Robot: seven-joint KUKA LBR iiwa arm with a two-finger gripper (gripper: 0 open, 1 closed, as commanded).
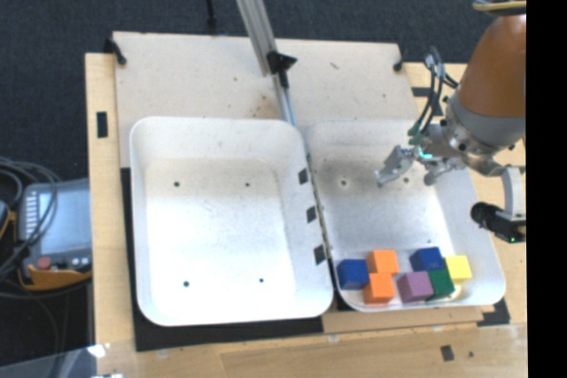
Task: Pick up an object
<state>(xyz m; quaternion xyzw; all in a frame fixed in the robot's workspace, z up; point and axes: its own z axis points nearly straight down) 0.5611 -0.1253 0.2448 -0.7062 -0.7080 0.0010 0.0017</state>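
Coloured blocks (403,275) clustered at right bin's (354,208) near edge, end effector (409,168) above, fingers spread, nothing held

arm (496,66) cut off at right edge; purple block (414,286) partly hidden behind neighbouring blocks; monitor (53,221) cropped left

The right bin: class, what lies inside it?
The right bin holds small blocks clustered along its near edge: two blue, two orange, purple, green and yellow. The arm covers its far right corner.
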